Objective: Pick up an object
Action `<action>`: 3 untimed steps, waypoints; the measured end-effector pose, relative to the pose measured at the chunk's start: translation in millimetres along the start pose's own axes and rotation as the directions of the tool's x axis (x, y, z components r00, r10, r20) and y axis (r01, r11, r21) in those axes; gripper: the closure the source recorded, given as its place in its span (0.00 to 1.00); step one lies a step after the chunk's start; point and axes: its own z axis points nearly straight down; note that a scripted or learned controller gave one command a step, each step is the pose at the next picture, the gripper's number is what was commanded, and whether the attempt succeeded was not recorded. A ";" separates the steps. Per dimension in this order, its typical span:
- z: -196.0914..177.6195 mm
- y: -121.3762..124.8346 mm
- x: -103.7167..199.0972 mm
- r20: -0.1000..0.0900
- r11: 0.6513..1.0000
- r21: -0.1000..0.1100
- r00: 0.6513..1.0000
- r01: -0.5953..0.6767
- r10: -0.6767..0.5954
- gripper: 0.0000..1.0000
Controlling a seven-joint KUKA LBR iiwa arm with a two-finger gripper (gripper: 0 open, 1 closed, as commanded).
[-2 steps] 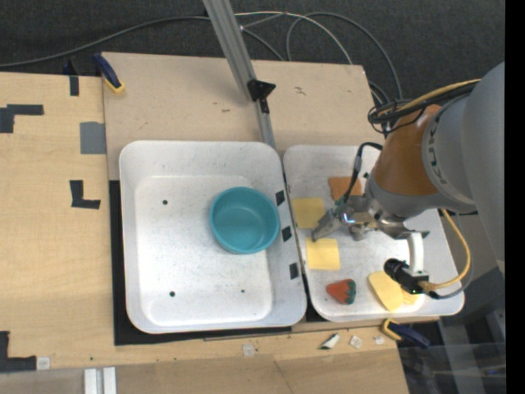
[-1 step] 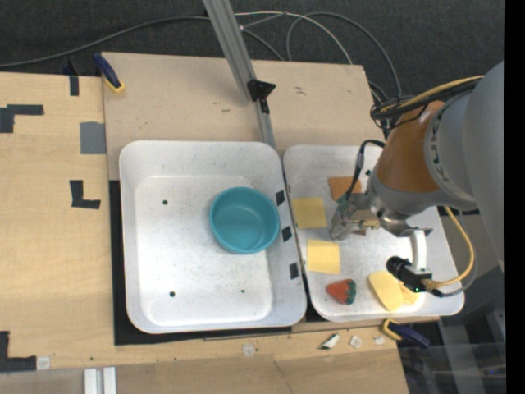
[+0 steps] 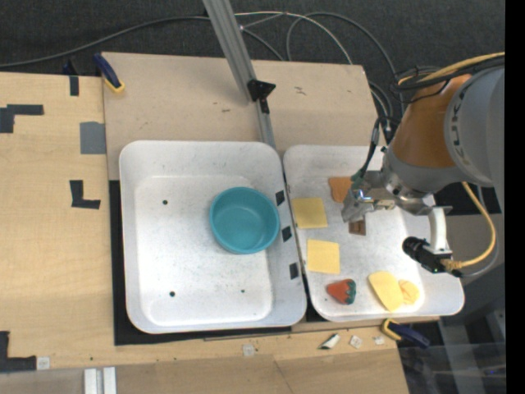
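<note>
My gripper point(image 3: 356, 213) hangs over the middle of the right bin point(image 3: 371, 161), reaching in from the right. A small brown block point(image 3: 357, 227) lies right under its tip, and an orange piece point(image 3: 340, 190) sits just behind it. Two pale yellow squares point(image 3: 310, 213) point(image 3: 323, 256) lie to the left of the gripper. Near the bin's front edge rest a red strawberry-like toy point(image 3: 342, 290) and a yellow lumpy object point(image 3: 392, 290). A teal bowl point(image 3: 243, 219) stands in the left bin point(image 3: 164, 245), well clear of the gripper.
A metal pole point(image 3: 238, 48) slants down from the top to the gap between the bins. Black and yellow cables point(image 3: 328, 31) run behind the right bin and around the arm. The wooden bench point(image 3: 49, 220) spreads out to the left.
</note>
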 end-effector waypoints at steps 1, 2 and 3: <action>-60.2 3.3 -7.6 0.001 1.000 -0.001 1.000 -0.001 0.001 1.00; -87.9 4.2 -7.3 0.000 1.000 0.002 1.000 0.000 0.000 1.00; -94.3 -9.3 46.7 -0.003 1.000 0.006 1.000 0.005 -0.005 1.00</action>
